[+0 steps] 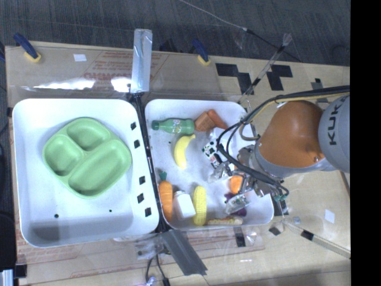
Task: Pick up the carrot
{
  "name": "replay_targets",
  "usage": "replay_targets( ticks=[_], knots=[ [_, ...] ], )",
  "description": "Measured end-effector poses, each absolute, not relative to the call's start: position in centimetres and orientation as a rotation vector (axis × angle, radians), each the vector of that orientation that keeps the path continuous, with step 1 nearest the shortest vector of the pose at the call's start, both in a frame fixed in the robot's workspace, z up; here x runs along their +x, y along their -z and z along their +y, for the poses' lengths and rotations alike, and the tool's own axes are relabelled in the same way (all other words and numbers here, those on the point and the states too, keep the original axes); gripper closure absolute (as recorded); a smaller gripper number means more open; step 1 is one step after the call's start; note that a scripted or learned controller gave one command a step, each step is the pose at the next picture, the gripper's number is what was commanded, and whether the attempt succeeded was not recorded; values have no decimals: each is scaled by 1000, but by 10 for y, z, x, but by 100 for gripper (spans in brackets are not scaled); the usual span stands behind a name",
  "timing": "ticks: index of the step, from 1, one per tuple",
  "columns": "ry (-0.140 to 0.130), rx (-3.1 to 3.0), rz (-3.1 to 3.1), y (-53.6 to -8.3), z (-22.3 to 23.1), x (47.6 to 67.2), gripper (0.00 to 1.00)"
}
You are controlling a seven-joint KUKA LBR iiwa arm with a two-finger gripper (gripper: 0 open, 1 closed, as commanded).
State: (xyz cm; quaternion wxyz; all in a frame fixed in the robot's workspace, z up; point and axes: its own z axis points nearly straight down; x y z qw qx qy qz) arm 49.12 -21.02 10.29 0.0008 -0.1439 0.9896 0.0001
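The arm (309, 139) reaches in from the right, its orange band bulging over the right edge of the right bin (156, 115), cables looping round the wrist. The hand (229, 180) points down and left into the right part of that bin, low among the clutter; a small orange piece (236, 183) sits right at it, but I cannot tell whether the hand is wide, narrow or holding it.

The carrot (166, 200) lies at the near left corner of the right bin, along the left wall, green top toward the far side, well apart from the hand. Just right of it stand a white block (185, 205) and a corn cob (200, 205). A banana (181, 150) lies mid-bin, a green bottle (173, 125) at the far side. The left bin (24, 159) holds a green divided plate (87, 156).
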Motion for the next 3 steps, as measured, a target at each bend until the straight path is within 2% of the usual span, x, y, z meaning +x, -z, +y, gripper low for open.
replay_targets(
  ticks=[1,2,3],
  knots=[
    [1,-459,3104,-113,-209,493,100],
    [0,-460,3105,-113,-209,493,0],
    [-2,-36,3142,-92,-209,495,0]
  ],
)
